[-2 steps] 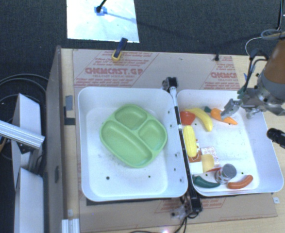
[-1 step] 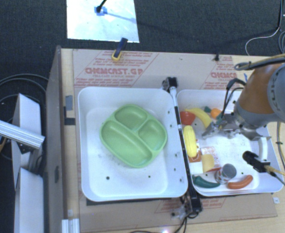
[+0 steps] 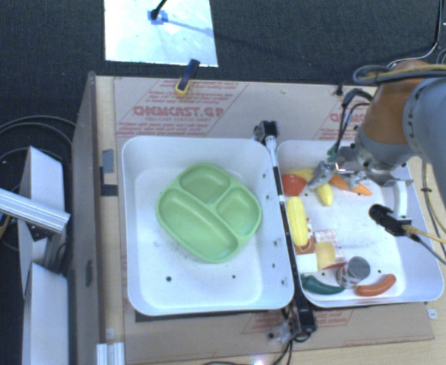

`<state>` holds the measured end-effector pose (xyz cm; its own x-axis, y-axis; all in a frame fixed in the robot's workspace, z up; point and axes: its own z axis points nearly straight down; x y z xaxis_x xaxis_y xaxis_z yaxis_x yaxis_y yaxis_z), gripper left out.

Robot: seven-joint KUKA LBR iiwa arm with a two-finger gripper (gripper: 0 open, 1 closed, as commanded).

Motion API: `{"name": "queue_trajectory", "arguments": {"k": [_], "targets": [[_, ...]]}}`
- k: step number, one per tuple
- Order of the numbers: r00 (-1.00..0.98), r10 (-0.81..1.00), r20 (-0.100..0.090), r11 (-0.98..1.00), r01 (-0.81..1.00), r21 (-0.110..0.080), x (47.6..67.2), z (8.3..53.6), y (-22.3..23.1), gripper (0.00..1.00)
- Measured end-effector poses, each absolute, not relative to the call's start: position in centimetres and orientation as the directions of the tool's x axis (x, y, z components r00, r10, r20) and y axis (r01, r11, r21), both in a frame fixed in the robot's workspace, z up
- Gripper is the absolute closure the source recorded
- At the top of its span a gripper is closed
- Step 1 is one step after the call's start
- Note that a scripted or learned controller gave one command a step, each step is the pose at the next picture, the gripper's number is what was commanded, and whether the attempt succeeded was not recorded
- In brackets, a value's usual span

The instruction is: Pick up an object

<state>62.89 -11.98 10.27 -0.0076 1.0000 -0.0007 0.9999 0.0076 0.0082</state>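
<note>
Camera view is showing the gripper (image 3: 330,175) hanging over the right bin (image 3: 420,265), just beside a yellow toy banana (image 3: 324,194); finger state cannot be told.

Smooth matt white plastic bins (image 3: 154,280), glossy pale green plastic tray (image 3: 207,211) at left, shiny plastic toy corn (image 3: 297,220), printed brown cardboard (image 3: 177,105) at far side

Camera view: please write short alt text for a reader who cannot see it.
A grey robot arm's pincer hangs over toy food in the right white bin, near a small yellow piece. The left bin holds a green divided plate.
</note>
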Motion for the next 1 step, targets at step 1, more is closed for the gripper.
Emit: {"name": "queue_trajectory", "arguments": {"k": [1], "targets": [[-0.006, 1.0, -0.001, 0.006, 1.0, 0.007, 62.76, 11.27, -12.15, 1.0]]}}
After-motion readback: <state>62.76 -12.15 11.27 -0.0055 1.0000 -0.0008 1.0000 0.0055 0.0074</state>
